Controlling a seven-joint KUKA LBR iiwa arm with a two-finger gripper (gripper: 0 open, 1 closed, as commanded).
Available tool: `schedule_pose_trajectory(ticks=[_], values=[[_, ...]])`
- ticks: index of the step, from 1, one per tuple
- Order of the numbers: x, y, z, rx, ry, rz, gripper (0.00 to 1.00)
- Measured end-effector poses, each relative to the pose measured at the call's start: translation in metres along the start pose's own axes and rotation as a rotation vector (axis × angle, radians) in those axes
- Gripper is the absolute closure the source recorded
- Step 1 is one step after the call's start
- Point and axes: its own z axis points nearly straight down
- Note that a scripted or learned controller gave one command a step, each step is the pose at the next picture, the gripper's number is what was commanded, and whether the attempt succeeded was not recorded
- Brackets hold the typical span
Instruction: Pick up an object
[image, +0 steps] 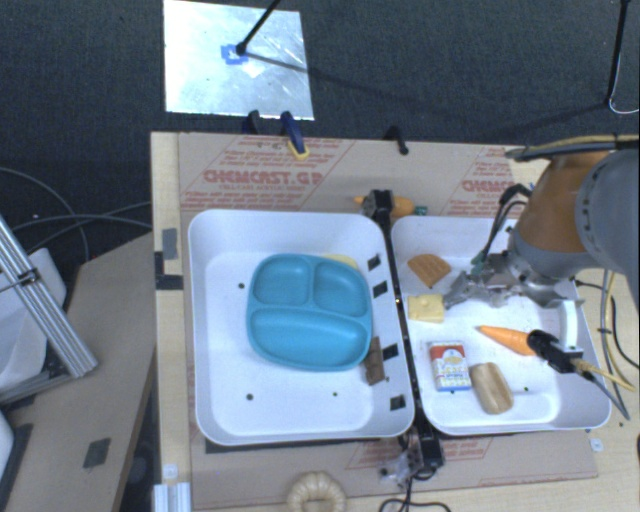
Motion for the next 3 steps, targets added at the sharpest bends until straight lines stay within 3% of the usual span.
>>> schedule_pose_trajectory(ticks=[1,3], values=[[0.0,0.002,-0.012,-0.005,-0.001,0.0,1.0],[0.016,0.011,-0.133,-0.01,-0.002,-0.005,1.0]])
